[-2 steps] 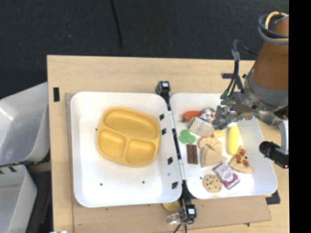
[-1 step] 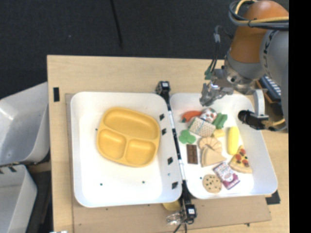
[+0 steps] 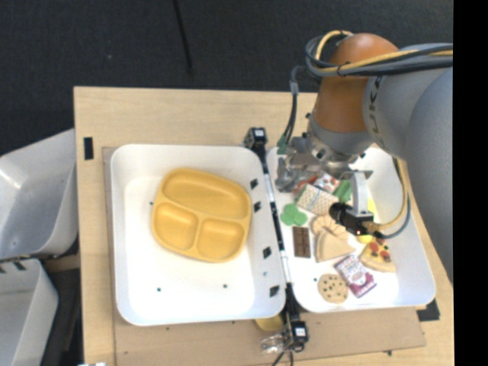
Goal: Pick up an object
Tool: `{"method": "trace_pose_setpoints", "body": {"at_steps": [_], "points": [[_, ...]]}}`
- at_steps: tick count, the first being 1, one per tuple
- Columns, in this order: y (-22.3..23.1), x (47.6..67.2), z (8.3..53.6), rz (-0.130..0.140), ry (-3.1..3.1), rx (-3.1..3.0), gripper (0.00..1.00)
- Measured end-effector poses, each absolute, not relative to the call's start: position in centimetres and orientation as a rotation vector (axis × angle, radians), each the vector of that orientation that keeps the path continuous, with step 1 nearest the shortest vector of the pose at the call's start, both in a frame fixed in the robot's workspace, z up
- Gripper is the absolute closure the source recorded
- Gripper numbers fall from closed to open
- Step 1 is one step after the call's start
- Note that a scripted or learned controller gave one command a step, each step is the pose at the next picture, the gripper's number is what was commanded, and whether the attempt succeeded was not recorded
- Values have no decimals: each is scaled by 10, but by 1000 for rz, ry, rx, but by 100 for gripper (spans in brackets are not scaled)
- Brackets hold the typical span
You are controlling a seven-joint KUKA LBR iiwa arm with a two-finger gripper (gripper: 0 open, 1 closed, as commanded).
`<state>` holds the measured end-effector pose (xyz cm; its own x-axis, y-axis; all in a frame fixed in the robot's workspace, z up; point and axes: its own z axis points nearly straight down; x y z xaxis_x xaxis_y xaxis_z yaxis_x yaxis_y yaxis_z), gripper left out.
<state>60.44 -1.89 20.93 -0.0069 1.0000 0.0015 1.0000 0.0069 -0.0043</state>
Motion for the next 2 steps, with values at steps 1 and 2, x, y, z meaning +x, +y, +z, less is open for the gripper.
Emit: {"method": "trace_pose_setpoints", "body": {"at_steps": [1,2], "points": [[50,632,277,-9,-2235,-2213,100],[46,623,292,7,-2221,-2219,100]]}}
